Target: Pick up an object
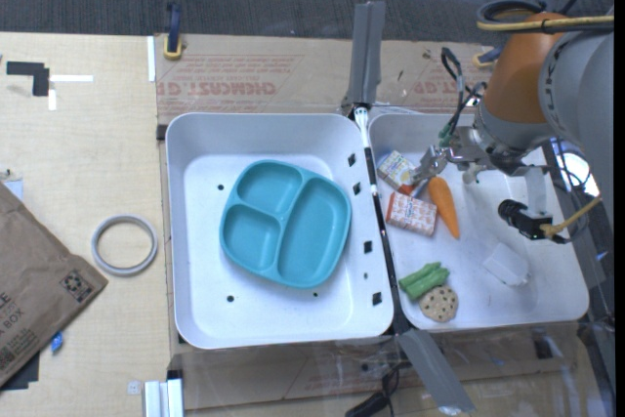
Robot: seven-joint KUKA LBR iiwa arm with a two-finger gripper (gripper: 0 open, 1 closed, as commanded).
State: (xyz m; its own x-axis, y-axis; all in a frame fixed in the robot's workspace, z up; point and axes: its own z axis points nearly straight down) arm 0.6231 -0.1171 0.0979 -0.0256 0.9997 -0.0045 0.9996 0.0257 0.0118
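Camera view looks down at a slant on a counter (pixel 88 142) carrying two shallow white bins side by side. Left bin (pixel 186 210) holds a single teal divided plate (pixel 285 223) with three compartments, lying flat near the bin's middle and tilted a little in its outline; nothing sits in its compartments.

Right bin (pixel 562 298) holds the smaller things. An orange carrot (pixel 445 205) lies roughly lengthwise, its thick end up near the tool. Just left of it rests a small red and white packet (pixel 411 213), and above that a pale wrapped packet (pixel 395 168) close to the divider between the bins. Toward the near edge lie a green pea pod (pixel 423 279) and, just below and touching or nearly touching it, a round speckled cookie (pixel 439 304). A whitish translucent piece (pixel 506 264) sits apart on the right side of the bin floor.

Grey arm with its orange band (pixel 516 78) reaches in from the right, over the far part of the right bin. Tool (pixel 437 161) hangs low just above the carrot's upper end and beside the pale packet; whether it is wide or narrow I cannot tell, and nothing is visibly held.

On the counter left of the bins lie a roll of tape (pixel 124 243) and a brown cardboard box (pixel 34 293).
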